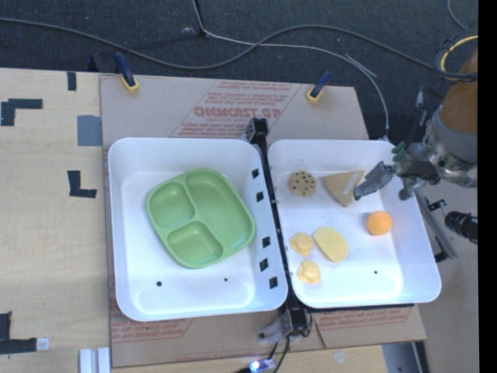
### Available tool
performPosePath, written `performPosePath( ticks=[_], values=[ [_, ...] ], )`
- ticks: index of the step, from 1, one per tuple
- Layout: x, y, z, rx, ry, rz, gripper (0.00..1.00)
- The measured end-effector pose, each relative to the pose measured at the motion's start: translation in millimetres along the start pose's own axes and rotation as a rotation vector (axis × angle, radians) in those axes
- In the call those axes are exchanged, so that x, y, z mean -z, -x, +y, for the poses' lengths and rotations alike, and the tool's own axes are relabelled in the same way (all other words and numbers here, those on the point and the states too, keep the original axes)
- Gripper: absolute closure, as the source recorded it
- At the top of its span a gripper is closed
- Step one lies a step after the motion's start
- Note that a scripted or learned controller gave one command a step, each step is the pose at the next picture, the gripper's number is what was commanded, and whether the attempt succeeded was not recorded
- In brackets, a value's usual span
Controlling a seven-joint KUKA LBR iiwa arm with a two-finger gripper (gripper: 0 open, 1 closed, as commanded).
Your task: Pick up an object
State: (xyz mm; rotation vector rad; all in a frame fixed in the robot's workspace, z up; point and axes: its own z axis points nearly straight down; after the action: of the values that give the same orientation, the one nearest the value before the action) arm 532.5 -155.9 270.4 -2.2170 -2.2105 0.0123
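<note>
The right bin (411,282) holds a round speckled cookie (301,183), a tan wedge (338,186), an orange ball (379,223) and three pale yellow pieces (331,244). My gripper (387,186) hangs over the bin's upper right part, just above the orange ball. It is open, with nothing between its fingers. One finger (370,183) slants down-left and its tip lies at the right edge of the tan wedge. The arm's grey wrist with its orange band (460,107) comes in from the right.
A green divided plate (200,217) lies in the left bin (124,231). A black divider (268,208) runs between the bins. Cables (256,41) cross the dark floor behind, and two clamps (126,74) pin the cardboard under the bins.
</note>
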Motion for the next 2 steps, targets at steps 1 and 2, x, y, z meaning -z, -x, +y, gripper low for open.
performPosePath(
  ticks=[1, 2],
  values=[
    [6, 0, 2, 0.004, 0.012, -0.002, 0.00],
    [-37, 1, 5, 0.003, 0.009, -0.002, 0.00]
  ],
)
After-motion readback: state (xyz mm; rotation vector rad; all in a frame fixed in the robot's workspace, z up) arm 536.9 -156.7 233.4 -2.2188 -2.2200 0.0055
